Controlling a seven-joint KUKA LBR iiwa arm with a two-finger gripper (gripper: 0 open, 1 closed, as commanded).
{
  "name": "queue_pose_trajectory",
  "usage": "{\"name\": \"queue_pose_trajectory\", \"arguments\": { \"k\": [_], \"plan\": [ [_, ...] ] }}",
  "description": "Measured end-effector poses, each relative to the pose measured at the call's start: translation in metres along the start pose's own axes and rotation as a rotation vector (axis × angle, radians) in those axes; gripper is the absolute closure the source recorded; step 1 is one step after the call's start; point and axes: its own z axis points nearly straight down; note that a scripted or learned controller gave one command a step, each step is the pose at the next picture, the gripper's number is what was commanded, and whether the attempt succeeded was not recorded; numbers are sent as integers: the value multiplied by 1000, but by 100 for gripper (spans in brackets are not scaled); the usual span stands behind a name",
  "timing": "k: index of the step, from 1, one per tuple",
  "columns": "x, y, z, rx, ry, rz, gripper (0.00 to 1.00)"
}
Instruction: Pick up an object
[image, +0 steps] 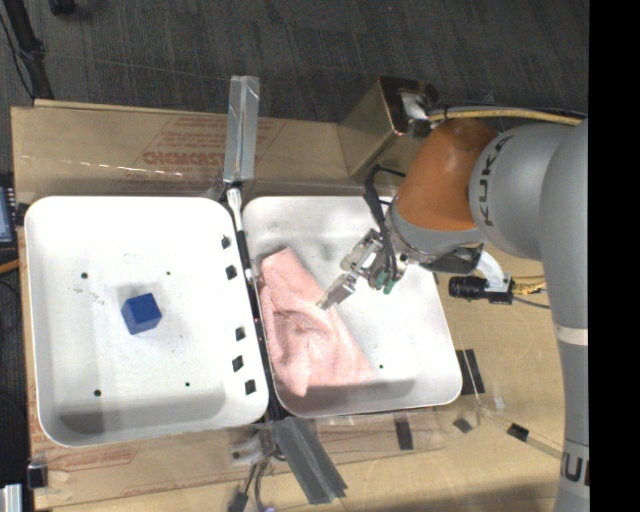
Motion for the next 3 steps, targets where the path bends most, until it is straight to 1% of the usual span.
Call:
{"name": "queue_pose_trajectory", "arguments": {
  "k": [1,2,3],
  "plan": [
    [-65,1,33,-1,-4,194,0],
    [-5,2,-13,-1,-1,177,0],
    [-14,12,-15,-1,-3,139,0]
  ]
}}
